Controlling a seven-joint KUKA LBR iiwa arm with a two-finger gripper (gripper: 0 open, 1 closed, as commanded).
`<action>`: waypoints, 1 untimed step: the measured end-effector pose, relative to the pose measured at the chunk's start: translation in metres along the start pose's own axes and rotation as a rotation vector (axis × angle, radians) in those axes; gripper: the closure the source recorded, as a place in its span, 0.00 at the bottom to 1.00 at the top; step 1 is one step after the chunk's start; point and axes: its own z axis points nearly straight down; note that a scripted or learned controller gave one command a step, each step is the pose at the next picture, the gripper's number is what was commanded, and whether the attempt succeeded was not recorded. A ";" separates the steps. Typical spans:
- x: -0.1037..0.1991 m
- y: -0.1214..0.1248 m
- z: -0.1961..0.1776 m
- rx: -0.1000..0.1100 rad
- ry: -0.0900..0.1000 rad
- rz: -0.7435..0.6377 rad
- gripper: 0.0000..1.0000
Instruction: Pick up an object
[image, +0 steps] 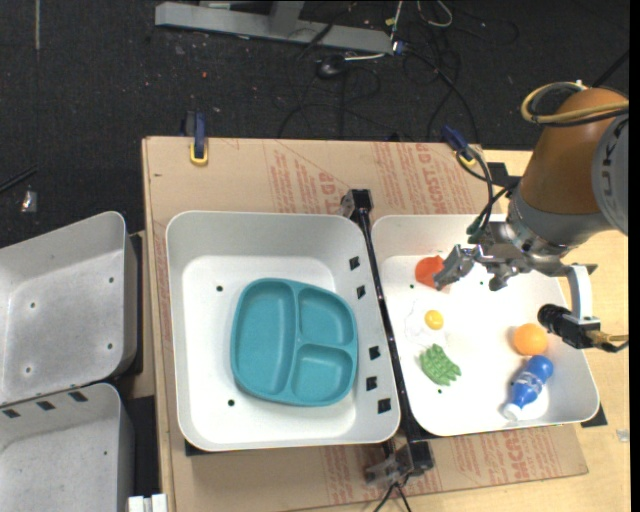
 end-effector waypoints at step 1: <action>0.000 0.003 -0.007 -0.013 -0.002 -0.002 0.00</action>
